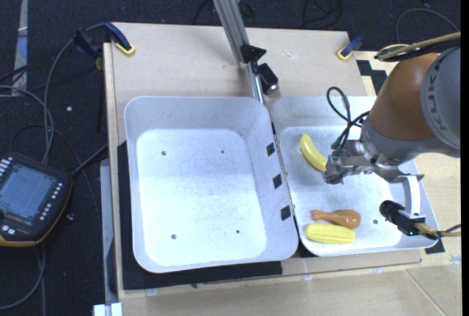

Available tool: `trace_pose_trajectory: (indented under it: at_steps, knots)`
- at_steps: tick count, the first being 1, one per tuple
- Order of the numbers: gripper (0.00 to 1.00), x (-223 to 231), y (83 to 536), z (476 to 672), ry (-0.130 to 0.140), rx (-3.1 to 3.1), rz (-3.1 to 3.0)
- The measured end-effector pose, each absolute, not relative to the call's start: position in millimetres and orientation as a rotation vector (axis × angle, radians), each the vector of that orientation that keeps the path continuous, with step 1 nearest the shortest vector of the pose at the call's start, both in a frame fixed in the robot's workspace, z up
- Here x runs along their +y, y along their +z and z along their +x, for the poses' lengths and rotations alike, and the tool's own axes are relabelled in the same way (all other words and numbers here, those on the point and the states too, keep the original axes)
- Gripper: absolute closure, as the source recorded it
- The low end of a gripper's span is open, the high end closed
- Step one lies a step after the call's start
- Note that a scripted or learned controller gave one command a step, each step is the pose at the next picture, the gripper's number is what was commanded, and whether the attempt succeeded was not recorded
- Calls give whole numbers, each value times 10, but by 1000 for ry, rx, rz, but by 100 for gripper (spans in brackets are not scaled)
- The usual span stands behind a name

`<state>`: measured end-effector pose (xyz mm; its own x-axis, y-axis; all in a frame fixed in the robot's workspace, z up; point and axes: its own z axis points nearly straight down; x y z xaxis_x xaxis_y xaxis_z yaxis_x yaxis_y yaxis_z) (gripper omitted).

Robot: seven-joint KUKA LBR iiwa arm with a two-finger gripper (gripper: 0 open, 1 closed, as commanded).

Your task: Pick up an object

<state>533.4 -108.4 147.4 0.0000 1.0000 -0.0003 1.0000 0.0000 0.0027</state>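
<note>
Banana [313, 152] just left of pincer [333, 174], touching

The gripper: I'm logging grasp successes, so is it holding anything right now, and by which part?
It cannot be told. The gripper sits right beside the lower end of the banana, but the view doesn't show the banana between its fingers.

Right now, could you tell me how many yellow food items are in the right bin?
2. A banana lies near the bin's middle, beside the claw. A corn cob lies at the front edge, by a drumstick. The arm may hide more.
</note>
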Motion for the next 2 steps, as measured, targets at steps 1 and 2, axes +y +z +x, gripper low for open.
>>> trace_pose_trajectory:
  at_steps: [1,2]
  knots:
    - [100,-1063,1940,5428,4,2220,2218]
    - [100,-1080,2361,5424,4,2220,2219]
